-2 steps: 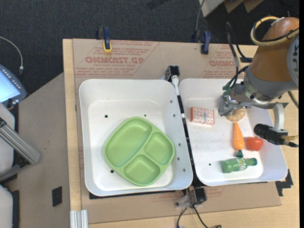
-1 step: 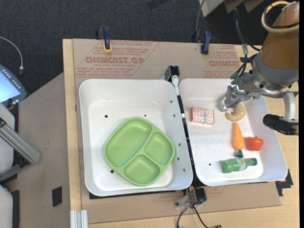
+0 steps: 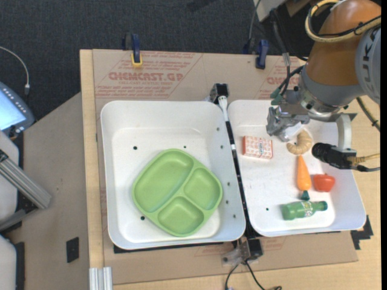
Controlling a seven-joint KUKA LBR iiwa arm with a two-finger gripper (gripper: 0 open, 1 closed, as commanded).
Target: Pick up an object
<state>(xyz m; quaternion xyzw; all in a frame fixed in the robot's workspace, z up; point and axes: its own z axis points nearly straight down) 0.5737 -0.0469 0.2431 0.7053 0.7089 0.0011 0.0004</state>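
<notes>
Claw (image 3: 282, 127) low over the right bin (image 3: 260, 219) — nothing lifted yet.
Whether it is released or clenched cannot be told. The croissant (image 3: 300, 143) lies just beside it on the carrot (image 3: 303, 174) side, the box (image 3: 258, 147) just to its other side — the grasp and lift remain, I judge.
</notes>
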